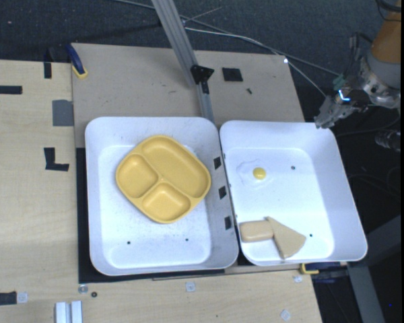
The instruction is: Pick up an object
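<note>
The left bin [94,200] holds the largest item, a yellow divided plate [163,177] with three compartments, lying flat near the bin's middle, slightly toward twelve o'clock. The right bin [323,153] holds the smaller things. Down at its six o'clock edge lie a tan wedge-shaped piece [287,237] and a tan rounded block [256,231], touching each other, the block on the nine o'clock side. A small yellow ball [259,173] rests toward ten o'clock of that bin's floor, well apart from the tan pieces. The gripper [330,113] hangs outside the right bin, just past its one o'clock corner, touching nothing visible; whether it is released or clenched cannot be told.
</note>
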You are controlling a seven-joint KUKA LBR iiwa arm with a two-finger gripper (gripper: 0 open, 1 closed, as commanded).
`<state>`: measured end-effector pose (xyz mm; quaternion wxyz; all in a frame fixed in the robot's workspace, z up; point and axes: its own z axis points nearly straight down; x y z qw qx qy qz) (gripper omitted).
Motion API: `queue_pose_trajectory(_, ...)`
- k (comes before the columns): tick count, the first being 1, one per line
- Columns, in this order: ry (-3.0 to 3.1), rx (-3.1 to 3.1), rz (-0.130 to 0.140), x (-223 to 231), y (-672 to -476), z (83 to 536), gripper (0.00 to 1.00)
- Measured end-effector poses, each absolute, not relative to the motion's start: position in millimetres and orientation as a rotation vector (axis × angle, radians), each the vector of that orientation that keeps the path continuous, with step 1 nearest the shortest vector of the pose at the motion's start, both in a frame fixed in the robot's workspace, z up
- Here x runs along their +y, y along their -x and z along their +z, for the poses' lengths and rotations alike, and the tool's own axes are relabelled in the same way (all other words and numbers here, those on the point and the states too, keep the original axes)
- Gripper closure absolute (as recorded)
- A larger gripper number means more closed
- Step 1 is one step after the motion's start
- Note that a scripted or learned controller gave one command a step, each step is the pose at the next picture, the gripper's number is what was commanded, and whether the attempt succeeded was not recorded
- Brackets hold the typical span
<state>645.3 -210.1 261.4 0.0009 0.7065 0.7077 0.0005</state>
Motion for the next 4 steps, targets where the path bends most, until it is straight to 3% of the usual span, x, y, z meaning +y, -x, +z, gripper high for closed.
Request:
queue_pose_trajectory(2,-2.217,2.229,-0.002,-110,-622.5,238,1.0)
queue_pose_trajectory(4,-2.216,2.231,-0.001,1,-584.2,248,1.0)
